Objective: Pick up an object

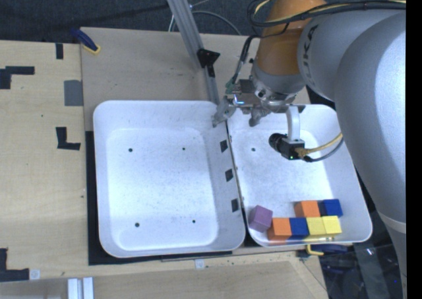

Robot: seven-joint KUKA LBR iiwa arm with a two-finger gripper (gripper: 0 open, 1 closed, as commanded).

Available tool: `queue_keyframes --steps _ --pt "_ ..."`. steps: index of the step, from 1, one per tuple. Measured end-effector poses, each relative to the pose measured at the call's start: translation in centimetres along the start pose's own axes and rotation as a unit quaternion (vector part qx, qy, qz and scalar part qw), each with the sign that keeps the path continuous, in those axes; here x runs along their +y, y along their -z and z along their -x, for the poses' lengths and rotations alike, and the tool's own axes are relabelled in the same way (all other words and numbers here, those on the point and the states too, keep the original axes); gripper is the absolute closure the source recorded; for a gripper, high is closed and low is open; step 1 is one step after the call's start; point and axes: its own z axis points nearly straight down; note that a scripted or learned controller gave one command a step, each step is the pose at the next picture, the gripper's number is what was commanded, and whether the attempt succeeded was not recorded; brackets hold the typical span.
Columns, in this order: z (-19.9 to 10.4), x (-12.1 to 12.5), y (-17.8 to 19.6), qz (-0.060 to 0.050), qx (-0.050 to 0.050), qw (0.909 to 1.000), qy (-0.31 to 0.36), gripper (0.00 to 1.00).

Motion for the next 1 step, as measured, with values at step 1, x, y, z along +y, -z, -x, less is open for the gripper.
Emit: queue_keyframes --steps 1 --pt "-6.37 -1.51 -0.01 0.000 0.001 1.0000 0.002 0.00"
